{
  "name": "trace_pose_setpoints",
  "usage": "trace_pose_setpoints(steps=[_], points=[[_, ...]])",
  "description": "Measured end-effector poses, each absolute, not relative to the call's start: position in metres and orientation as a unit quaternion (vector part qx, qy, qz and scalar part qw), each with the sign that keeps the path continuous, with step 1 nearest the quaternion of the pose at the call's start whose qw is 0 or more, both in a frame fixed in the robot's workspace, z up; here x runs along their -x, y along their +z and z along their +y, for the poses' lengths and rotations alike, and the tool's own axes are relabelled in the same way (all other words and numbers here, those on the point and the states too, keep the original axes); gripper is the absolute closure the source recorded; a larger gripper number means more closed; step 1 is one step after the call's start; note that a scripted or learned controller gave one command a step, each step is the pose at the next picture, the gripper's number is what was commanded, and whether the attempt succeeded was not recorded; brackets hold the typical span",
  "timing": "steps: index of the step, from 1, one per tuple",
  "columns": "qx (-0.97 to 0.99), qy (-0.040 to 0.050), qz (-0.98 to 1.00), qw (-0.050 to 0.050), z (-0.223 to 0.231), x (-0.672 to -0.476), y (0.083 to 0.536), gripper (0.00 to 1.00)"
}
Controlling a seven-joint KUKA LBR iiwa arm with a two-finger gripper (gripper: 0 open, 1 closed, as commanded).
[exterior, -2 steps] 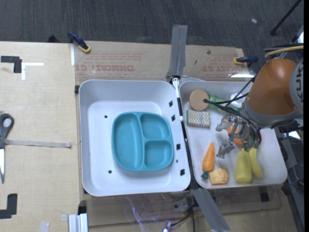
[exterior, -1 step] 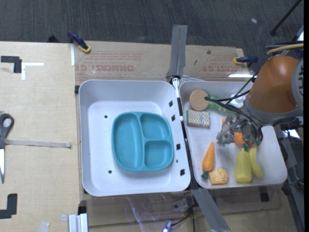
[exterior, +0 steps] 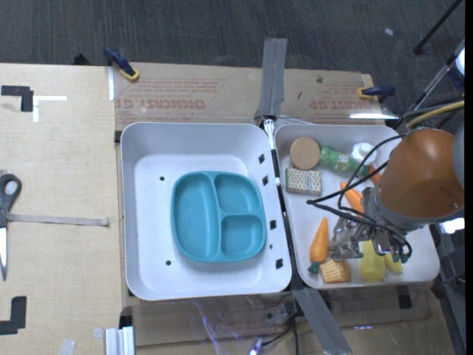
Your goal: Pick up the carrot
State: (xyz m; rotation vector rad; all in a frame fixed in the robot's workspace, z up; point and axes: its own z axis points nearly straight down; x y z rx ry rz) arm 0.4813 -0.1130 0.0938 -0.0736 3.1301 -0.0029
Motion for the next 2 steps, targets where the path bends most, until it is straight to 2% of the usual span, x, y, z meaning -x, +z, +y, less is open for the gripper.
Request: trace_pose_setpoints(steps=[1, 2], points=[[0.024, -0.0017, 1.0, 0.011, -0.113, -0.485, 0.096, 0.0], [-0.196, -0.0001, 0.981, 0.002, -0.101, -0.535, 0.092, 0.0]])
